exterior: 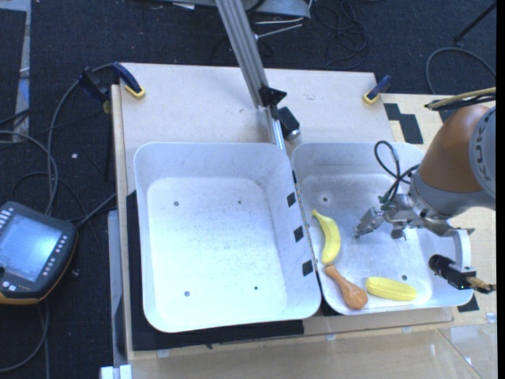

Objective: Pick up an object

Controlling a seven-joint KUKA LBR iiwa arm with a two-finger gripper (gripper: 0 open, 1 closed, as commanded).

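Observation:
In the right bin (347, 176) lie three items. A yellow banana (328, 236) rests along the bin's left wall. An orange-brown drumstick-shaped toy (348, 287) lies at the front, and a yellow corn cob (390, 289) sits just to its right. My gripper (368, 224) hangs low over the bin's middle, to the right of the banana and above the corn cob, with nothing seen between its fingers. The grey arm with its orange band (458, 156) reaches in from the right.
The left bin (213, 235) stands beside the right one, with black clips along the shared wall. A slanted metal pole (248, 50) rises behind the bins. A teach pendant (31, 247) lies on the floor at left, with cables.

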